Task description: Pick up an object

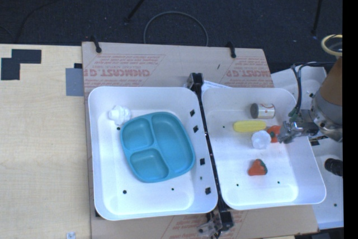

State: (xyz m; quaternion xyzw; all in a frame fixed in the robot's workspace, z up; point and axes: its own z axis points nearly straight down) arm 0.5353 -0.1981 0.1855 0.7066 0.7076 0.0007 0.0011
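In the right bin (291, 187) lie a yellow banana-shaped piece (249, 126), a small grey and white cylinder (262, 111), a white round piece (260, 139), a small orange piece (273, 131) and a red strawberry-like toy (257, 167). My gripper (290, 132) hangs over the right side of this bin, just right of the orange and white pieces. Nothing shows between its tips from here.
The left bin (106, 187) holds a blue divided tray (156, 146) and a small white object (118, 114) at its back left corner. A black divider (204, 143) separates the bins. Cardboard lies behind them, and the arm's body stands at the right edge.
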